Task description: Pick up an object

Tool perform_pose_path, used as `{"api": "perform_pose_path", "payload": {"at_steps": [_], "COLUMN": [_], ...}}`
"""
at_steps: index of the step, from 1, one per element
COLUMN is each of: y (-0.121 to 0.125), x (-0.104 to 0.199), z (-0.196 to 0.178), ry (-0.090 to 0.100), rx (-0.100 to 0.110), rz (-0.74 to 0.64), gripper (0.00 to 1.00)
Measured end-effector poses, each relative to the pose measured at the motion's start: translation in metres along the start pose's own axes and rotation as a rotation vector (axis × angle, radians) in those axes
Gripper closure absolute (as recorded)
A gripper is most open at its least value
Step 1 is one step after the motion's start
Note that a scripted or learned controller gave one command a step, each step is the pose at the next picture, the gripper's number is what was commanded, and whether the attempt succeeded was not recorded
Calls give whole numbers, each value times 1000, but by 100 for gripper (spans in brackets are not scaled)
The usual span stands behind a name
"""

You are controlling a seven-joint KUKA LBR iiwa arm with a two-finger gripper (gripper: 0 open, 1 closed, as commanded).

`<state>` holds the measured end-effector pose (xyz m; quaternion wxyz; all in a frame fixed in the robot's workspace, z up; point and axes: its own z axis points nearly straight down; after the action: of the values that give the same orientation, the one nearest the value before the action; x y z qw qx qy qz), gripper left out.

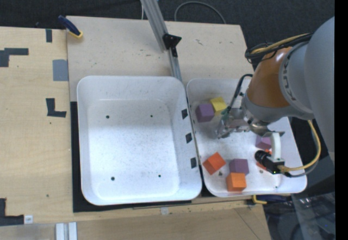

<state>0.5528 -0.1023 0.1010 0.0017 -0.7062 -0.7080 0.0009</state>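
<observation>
Plywood tabletop (32, 119) fills the left of the view, dark floor beyond its far edge, grey tape marks scattered on the wood. Left bin (87, 92): white, shallow, nothing seen in it but a few dark dots on the floor of the tray. Aluminium rail (149, 2) runs down at a slant to the seam between the bins. Right bin (296, 182): holds the candidate objects, all small blocks. Purple block (205, 111) and yellow block (218, 104) sit touching each other near the far left corner; an orange block (214, 162), a second purple block (238, 166) and a second orange block (236, 181) cluster toward the near edge. Hand (227, 127) is low over the bin floor, just right of the purple/yellow pair; cannot tell how far it is open, and no block is seen in it. Judgement: blocks look light, rigid and matte, likely not slippery or fragile; pinch across two opposite flat faces. The first purple block is the nearest target. Roughly cubic, so no real long axis; it rests flat, its faces turned slightly against the bin walls, so the wrist would need matching rotation.
</observation>
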Motion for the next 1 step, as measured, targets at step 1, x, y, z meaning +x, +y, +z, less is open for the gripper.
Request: {"api": "perform_pose_path", "payload": {"at_steps": [1], "y": [-7], "x": [7], "z": [-50], "ry": [-1], "rx": [-6], "rz": [1], "gripper": [100]}}
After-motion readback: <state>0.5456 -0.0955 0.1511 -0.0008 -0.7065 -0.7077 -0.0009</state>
